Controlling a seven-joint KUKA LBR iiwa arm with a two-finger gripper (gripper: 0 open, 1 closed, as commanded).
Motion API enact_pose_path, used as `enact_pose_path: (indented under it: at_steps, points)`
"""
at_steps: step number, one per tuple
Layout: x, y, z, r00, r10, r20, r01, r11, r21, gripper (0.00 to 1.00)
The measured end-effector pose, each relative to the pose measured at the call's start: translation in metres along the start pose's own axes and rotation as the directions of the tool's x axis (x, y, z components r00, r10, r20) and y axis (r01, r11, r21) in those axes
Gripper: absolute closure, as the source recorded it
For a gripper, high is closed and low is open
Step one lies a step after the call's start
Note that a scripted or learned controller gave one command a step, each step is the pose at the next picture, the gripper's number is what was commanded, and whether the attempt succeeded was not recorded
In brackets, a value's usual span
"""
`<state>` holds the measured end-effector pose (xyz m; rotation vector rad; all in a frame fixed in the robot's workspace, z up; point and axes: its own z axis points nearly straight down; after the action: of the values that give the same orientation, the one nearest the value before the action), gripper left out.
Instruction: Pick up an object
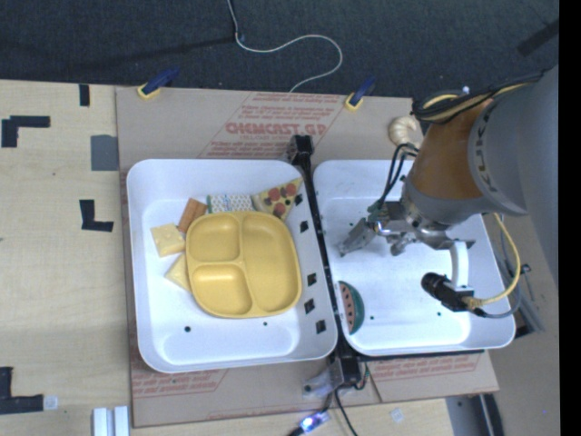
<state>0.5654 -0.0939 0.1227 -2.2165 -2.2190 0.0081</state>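
My gripper (358,229) hangs over the left part of the right bin (472,334), reaching in from the right. It is open and holds nothing. A watermelon slice (350,305) lies against the right bin's left wall, below the gripper and apart from it. In the left bin (150,334) a yellow divided plate (243,263) lies in the middle. Tan crackers (169,240) and a brown piece (192,213) sit at its upper left. A pizza slice (280,196) lies along its upper right.
The divider (313,234) between the two bins runs just left of the gripper. A black cable with a yellow wire (454,293) hangs from the arm over the right bin. A white cord (290,48) lies on the dark cloth behind the bench.
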Motion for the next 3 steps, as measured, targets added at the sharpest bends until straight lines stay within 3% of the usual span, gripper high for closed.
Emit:
enact_pose_path:
  at_steps: [1, 2, 3]
  points:
    - [0.001, 0.0, 0.04, 1.0, 0.0, 0.001, 0.0, 1.0, -0.004, 0.0]
    - [0.001, 0.0, 0.028, 1.0, -0.001, 0.001, 0.001, 1.0, -0.006, 1.0]
    - [-0.001, -0.002, -0.015, 1.0, 0.0, 0.0, 0.0, 1.0, -0.009, 1.0]
